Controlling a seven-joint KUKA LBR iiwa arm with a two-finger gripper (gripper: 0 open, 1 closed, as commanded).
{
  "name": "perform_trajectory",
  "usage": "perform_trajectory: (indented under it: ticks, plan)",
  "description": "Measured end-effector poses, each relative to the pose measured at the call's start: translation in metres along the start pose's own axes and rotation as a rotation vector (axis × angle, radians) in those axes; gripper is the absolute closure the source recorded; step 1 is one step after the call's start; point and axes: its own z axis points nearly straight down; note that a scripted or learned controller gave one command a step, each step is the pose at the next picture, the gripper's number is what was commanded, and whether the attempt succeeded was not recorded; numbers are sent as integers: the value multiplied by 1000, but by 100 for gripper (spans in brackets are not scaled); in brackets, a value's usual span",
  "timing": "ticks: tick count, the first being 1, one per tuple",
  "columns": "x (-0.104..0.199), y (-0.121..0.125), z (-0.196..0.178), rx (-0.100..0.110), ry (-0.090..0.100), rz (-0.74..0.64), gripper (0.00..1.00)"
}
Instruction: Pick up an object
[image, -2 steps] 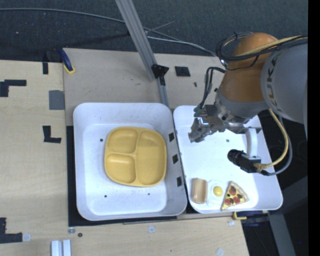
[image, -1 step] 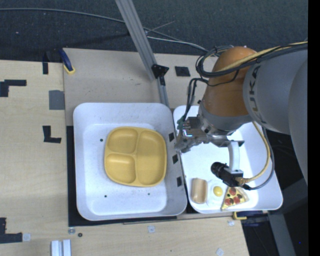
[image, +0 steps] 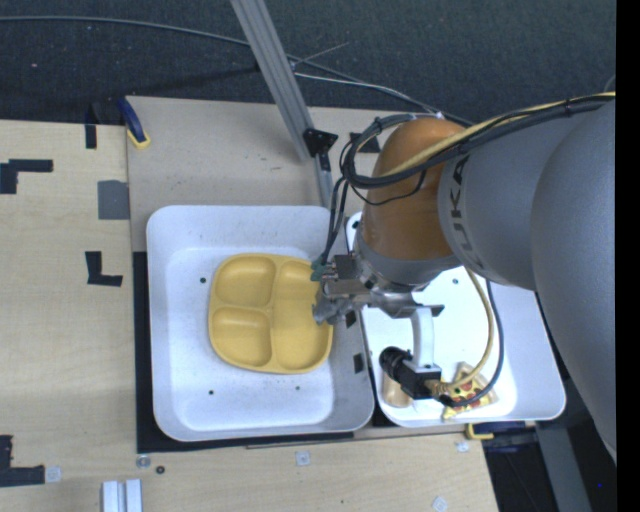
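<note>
A yellow sectioned plate lies flat in the middle of the left bin. My gripper hangs at the plate's right rim, near the wall between the two bins. The arm's orange band and grey body cover much of the right bin. From this angle the fingers are too small and crowded to read.
A slanted grey pole rises from the back edge of the left bin. Wooden bench surface surrounds both bins. Bare bin floor shows left of and in front of the plate.
</note>
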Motion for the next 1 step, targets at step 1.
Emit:
perform_trajectory:
  ticks: [1]
  plan:
    - [-3, 1, -1, -2, -1, 4, 0]
